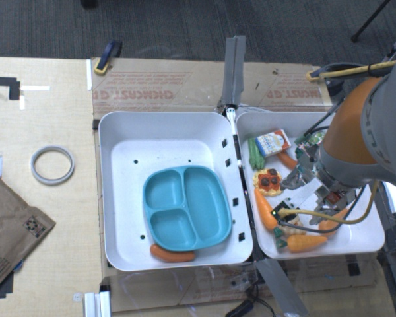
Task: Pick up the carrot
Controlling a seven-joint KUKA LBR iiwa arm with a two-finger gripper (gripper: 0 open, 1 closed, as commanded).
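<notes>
A: Claw (302,177) sits low in the right bin (356,243), mid-pile. Fingers: can't tell, wrist and cables cover them.

B: Carrot?

A: One carrot (264,209) lies along the left wall of that bin, lengthwise near-to-far, just left of my claw, beside the pizza toy (269,181). Another orange piece (306,242) at the near edge, also carrot-like.

B: Handling?

A: Looks like a hard plastic toy, so probably light, stiff, smooth, likely to slip. I'd pinch across the thick middle, not the taper. Wall crowds one side.

B: Left bin?

A: Blue tray (187,207), sausage (173,253).
</notes>
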